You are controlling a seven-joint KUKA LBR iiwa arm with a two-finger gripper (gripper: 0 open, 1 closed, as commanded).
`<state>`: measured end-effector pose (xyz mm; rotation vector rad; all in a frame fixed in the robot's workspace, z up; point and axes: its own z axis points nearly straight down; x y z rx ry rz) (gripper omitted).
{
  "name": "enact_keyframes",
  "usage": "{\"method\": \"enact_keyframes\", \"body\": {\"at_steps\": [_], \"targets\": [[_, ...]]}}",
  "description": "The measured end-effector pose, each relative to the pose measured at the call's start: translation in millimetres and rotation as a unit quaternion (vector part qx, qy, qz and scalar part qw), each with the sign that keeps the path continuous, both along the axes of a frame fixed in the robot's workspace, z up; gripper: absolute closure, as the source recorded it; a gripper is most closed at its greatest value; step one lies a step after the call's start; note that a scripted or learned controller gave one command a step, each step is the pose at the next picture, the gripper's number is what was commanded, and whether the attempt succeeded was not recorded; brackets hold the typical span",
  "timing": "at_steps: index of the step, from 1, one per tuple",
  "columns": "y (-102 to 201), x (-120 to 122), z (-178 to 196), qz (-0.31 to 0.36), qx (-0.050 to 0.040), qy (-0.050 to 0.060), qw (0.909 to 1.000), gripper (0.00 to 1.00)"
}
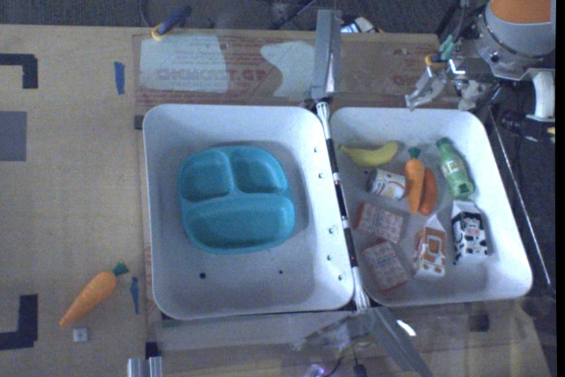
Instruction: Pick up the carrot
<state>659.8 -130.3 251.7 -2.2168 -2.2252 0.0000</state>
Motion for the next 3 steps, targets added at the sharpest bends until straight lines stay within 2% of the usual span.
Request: {"method": "enact_keyframes", "body": {"at_steps": [1,2,3], "targets": [[29.2,7.9,75.3,0.173,-0.0016,-0.003,0.9849,0.0],[2.4,7.0,-68.5,0.116,-0.0004,0.0,0.9933,0.0],[-14.4,-20.1,-164.4,0.125,-0.0011,-0.003,0.9922,0.0]]}}
